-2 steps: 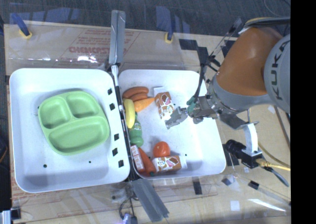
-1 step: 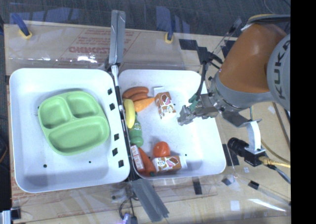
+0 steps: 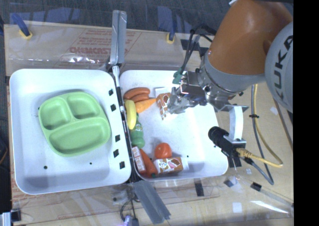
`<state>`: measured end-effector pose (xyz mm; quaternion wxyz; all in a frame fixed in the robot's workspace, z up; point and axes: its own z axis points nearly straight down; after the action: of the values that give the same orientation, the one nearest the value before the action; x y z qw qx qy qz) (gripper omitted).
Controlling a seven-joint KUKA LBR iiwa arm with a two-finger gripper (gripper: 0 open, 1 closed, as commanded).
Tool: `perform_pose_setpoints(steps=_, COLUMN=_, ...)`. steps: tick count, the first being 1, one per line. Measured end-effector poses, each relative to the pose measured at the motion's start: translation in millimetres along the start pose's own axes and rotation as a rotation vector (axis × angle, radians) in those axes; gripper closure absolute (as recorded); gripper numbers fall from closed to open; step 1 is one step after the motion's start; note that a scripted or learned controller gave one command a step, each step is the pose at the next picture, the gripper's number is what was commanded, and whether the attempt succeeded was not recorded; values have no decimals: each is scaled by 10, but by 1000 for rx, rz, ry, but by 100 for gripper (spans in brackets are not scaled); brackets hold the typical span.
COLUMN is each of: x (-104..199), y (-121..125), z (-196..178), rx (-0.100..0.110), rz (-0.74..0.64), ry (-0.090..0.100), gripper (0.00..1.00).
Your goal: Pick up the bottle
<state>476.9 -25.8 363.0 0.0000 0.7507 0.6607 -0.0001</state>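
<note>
In the right bin (image 3: 209, 157) a small green bottle (image 3: 137, 134) lies against the left wall, just below a yellow banana (image 3: 130, 113). A red-orange bottle-shaped item (image 3: 142, 160) lies further down the same wall. My gripper (image 3: 175, 104) hangs low over the upper middle of this bin, well right of both. Its tip is right beside an orange-and-white packet (image 3: 162, 106); whether it touches the packet I cannot tell. The big orange-banded wrist hides the bin's upper right corner.
A sausage (image 3: 136, 93) and a carrot (image 3: 144, 105) lie near the bin's top left. A red tomato (image 3: 162, 150) and a brown carton (image 3: 168, 165) sit at the front. The left bin (image 3: 25, 170) holds a green divided plate (image 3: 75, 122).
</note>
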Motion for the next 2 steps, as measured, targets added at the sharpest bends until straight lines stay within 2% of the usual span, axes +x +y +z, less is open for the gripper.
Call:
perform_pose_setpoints(steps=1, x=-3, y=0, z=1, rx=0, rz=1, ry=0, gripper=0)
perform_pose_setpoints(steps=2, x=134, y=-30, z=1402, rx=6, rz=246, ry=-1, gripper=0)
